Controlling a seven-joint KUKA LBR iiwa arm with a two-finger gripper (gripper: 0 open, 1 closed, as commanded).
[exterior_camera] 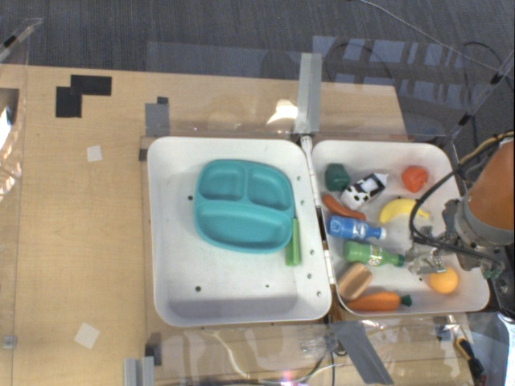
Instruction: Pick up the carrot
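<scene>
The carrot (374, 301), orange with a small green tip, lies flat along the front wall of the right bin (475, 300). My gripper (428, 261) hangs low over the right side of that bin, up and to the right of the carrot and apart from it. It sits just above a small orange fruit (443, 281). Nothing shows held in the gripper. The arm's orange band (492, 193) comes in from the right edge.
Around the carrot lie a bread roll (354, 280), a green bottle (372, 254), a blue bottle (354, 230), a sausage (344, 207), a yellow fruit (400, 211), a cow toy (364, 189) and a tomato (414, 178). The left bin (169, 296) holds a teal divided plate (244, 205) and a green stick (293, 241).
</scene>
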